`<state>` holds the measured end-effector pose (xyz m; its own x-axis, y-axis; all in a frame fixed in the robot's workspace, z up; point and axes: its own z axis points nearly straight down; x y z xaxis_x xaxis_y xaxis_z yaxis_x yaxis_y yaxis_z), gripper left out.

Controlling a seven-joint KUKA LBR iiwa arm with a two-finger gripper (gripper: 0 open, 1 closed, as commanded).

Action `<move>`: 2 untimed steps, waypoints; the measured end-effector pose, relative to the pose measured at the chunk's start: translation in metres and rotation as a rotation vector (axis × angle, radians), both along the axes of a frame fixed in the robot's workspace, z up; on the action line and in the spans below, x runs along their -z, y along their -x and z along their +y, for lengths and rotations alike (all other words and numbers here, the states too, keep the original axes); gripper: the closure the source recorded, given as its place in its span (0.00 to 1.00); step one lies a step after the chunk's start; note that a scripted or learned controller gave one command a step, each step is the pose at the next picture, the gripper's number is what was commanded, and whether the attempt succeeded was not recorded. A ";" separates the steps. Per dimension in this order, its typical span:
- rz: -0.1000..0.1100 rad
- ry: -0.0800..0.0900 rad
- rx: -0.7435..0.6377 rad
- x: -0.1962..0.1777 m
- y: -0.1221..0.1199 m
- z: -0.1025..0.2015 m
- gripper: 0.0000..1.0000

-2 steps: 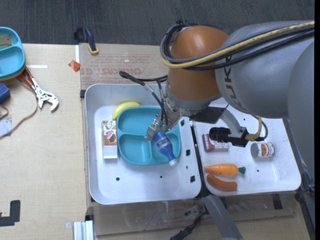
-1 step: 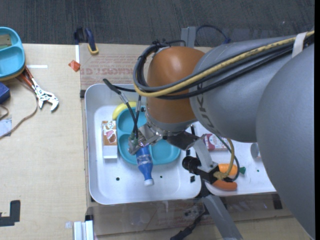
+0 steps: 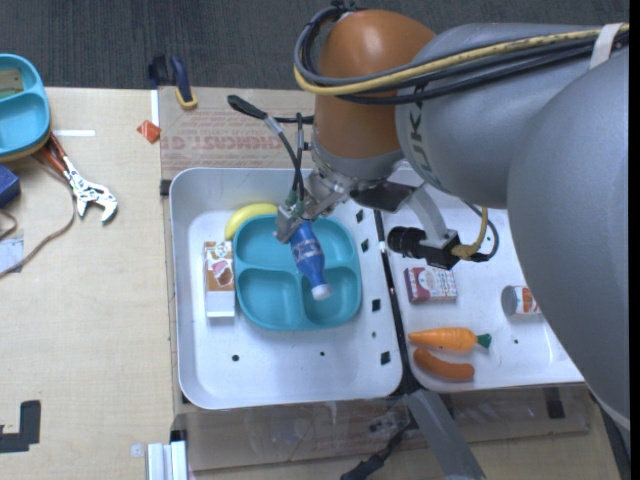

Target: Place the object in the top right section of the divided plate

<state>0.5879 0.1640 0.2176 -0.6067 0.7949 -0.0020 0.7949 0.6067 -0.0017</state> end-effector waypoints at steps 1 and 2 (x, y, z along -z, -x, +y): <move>0.002 -0.001 -0.080 0.005 0.088 -0.023 1.00; 0.000 -0.001 -0.103 -0.006 0.110 0.052 1.00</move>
